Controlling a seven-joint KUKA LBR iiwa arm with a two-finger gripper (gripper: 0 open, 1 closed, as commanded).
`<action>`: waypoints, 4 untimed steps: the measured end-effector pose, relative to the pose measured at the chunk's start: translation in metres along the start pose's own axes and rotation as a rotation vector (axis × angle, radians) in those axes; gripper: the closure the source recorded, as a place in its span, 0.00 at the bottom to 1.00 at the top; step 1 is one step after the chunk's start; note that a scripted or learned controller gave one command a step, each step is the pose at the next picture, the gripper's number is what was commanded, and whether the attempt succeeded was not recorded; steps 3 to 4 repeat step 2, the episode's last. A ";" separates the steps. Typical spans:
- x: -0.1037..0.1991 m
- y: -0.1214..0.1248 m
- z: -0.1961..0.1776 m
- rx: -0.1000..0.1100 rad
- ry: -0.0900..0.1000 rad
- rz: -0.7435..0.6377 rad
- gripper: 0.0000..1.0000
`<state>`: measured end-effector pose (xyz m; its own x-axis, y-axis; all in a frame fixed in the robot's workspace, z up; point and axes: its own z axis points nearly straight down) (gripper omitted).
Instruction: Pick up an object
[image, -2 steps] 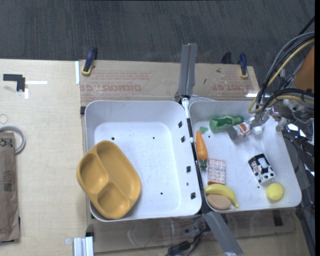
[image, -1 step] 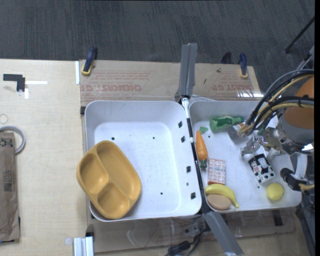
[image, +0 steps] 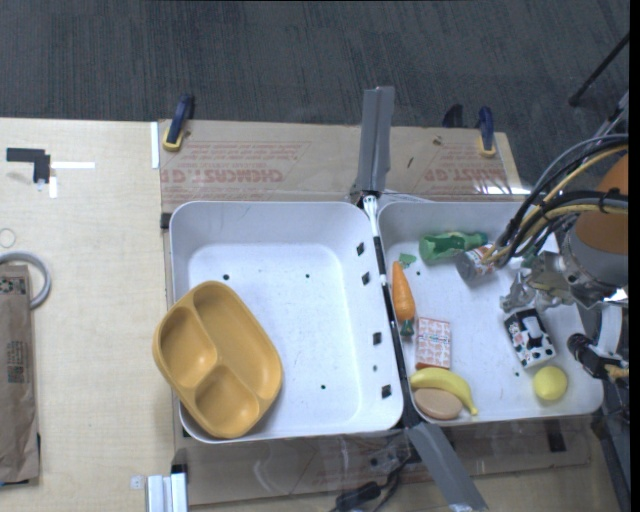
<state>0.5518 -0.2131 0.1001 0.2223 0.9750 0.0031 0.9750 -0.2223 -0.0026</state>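
Over the right bin (image: 500, 215) the grey arm reaches in from the right, its orange band at the scene's right edge and a bundle of black and yellow cables arching above it. The gripper (image: 528, 335) hangs low over the right part of that bin, just above a small black-and-white object that may be part of the gripper itself (too small to tell); whether it is open or closed cannot be told, and nothing is visibly held.

Just near and right of the gripper lies a lemon (image: 550, 384). Toward the far side of the same bin sits a green toy (image: 452, 246), with a grey cylinder (image: 475, 264) touching its right end. Along the left wall lies a carrot (image: 402, 291), pointing far to near. Nearer than the carrot is a pink patterned card (image: 433, 342), and nearer still a banana (image: 444, 383) curving over a brown round piece (image: 437, 404).

The left bin (image: 270, 215) holds a yellow divided plate (image: 217, 358), tilted over its near left corner. Both bins rest on the surface (image: 80, 200).
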 end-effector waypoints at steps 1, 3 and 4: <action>0.038 0.009 -0.104 -0.001 -0.005 -0.126 1.00; 0.106 0.009 -0.114 0.000 -0.006 -0.220 1.00; 0.106 0.009 -0.114 0.000 -0.006 -0.220 1.00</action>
